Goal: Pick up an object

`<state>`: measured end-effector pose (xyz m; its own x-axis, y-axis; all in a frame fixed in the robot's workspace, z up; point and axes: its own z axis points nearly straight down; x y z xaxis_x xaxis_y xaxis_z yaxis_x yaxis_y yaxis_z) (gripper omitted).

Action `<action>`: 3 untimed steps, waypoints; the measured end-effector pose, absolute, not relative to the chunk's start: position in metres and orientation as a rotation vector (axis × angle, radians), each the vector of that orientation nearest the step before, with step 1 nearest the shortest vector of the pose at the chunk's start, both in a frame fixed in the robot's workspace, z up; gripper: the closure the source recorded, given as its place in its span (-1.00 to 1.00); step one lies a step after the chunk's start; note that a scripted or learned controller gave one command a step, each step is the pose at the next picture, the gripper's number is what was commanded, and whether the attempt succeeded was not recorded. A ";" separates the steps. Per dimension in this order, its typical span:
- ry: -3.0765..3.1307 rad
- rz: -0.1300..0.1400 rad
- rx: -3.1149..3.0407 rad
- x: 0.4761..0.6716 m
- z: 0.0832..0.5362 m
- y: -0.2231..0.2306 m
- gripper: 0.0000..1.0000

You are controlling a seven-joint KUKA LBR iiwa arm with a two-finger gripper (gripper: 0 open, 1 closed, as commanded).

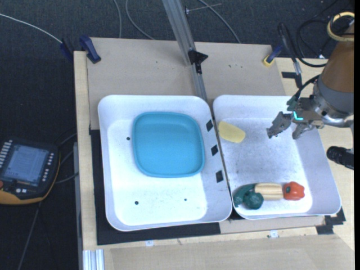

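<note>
- Along the near wall of the right shallow white bin (323, 167) lies a row of three things touching end to end: a dark green rounded lump (248, 197), a pale tan cylinder lying on its side (269, 191), and a small red tomato-like piece (293, 190).
- The two-finger gripper (287, 126) hangs above the far right part of that bin, its dark fingers spread apart with nothing between them.
- A small teal light glows on the gripper body just behind the fingers.
- The grey arm with its orange band (341, 66) comes in from the right edge and slants down and leftward to the wrist.
- A soft yellow flat piece (231, 131) rests near the bin's far left corner, well apart from the gripper.
- The left white bin (112, 156) bears a light blue square plate with rounded corners (168, 144).
- A handheld control pendant with a screen (25, 170) lies on the dark floor to the left.
</note>
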<state>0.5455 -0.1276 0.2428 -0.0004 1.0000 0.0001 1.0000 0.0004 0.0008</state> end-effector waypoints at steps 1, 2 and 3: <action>2.222 0.001 2.221 0.545 0.243 -0.128 -1.00; 2.225 -0.005 2.224 0.540 0.181 -0.125 -1.00; 2.223 -0.003 2.223 0.535 0.138 -0.129 -1.00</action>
<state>0.5353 -0.1293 0.1377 0.0002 1.0000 0.0004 1.0000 -0.0002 -0.0032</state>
